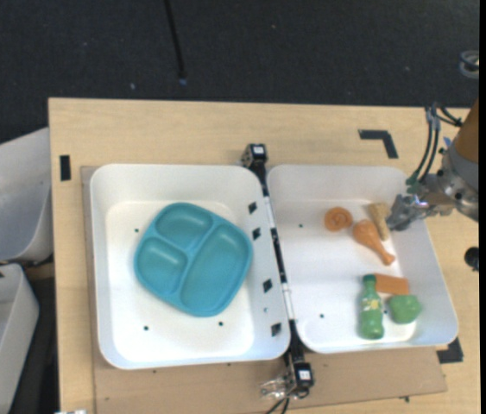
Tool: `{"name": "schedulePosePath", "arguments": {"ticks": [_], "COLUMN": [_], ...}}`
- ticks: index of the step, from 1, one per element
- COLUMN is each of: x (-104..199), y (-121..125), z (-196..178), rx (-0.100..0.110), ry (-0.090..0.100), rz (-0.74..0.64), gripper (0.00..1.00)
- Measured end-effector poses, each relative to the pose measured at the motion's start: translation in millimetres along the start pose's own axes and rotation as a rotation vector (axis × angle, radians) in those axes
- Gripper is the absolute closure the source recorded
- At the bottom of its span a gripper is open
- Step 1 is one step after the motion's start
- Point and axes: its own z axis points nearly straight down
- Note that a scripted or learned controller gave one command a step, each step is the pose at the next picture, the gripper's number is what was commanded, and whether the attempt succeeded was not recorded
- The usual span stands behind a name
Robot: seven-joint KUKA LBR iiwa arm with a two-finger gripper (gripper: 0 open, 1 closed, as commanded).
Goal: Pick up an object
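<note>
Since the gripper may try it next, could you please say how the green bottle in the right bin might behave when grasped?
The small green plastic-looking bottle lies on its side, so a nudge would probably roll it. It looks smooth and rounded, so it may slip. It touches an orange block, which could crowd a grasp.

Two bins (104, 231), one plate (192, 259), perhaps six toys (370, 307).

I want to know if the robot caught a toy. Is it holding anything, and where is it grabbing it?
Nothing is held. The gripper is over the right bin, right beside the tan chicken-leg toy, with no toy between its fingers.
</note>
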Motion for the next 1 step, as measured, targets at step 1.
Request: {"name": "schedulePosePath", "arguments": {"ticks": [1], "x": [47.8], "y": [-0.6], "z": [6.0], "rx": [0.006], "ry": [0.002], "rz": [-0.003], "gripper": [1.0]}}
